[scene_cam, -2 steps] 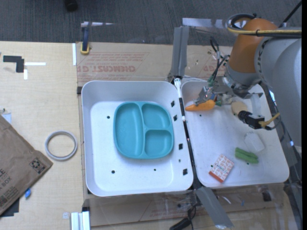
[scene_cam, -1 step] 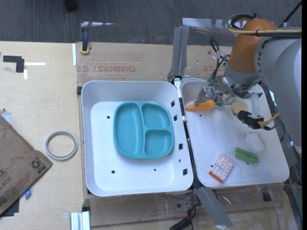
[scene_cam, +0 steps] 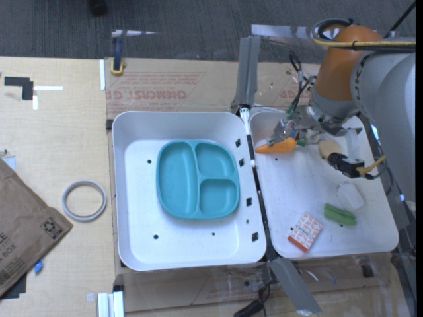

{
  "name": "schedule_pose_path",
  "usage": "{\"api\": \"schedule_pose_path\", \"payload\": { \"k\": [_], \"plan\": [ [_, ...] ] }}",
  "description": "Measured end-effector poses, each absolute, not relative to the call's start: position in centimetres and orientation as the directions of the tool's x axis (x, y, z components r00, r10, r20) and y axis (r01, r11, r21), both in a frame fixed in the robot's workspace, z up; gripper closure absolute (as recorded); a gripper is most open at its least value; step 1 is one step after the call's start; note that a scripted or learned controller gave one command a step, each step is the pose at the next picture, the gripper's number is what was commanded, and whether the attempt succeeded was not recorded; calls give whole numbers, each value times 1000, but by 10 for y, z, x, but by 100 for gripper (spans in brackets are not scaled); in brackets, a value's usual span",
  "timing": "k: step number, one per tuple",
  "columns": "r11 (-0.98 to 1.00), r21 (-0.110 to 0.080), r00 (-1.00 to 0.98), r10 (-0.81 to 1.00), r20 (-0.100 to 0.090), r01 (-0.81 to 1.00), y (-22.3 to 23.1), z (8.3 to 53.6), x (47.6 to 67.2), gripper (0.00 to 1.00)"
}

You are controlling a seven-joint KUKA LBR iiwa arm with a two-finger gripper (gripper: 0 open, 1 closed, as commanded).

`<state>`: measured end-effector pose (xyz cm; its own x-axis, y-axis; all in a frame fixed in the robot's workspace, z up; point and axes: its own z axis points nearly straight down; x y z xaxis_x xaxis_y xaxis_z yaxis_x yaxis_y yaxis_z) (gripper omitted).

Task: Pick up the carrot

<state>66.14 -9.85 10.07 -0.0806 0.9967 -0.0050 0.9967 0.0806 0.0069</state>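
While my gripper (scene_cam: pixel 291 132) hangs at the tapered orange carrot (scene_cam: pixel 276 146), just below me, I cannot tell my jaws' state; the lift remains undone.

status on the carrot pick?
Gripper down at the carrot, top-left corner of right bin. Grasp unconfirmed. Carrot close to bin wall.

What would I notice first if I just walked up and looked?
Probably the big blue plate with three sections, sitting in the middle of the left bin. Next, the bright orange carrot at the far end of the right bin, right under the robot's claw. A green piece and a small red-and-white packet lie nearer the front.
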Motion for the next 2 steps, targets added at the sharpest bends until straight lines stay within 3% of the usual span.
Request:
{"api": "schedule_pose_path", "payload": {
  "k": [2],
  "plan": [
    [77, 7, -77, 997, -4, 997, -99, 101, 662, 0]
  ]
}}
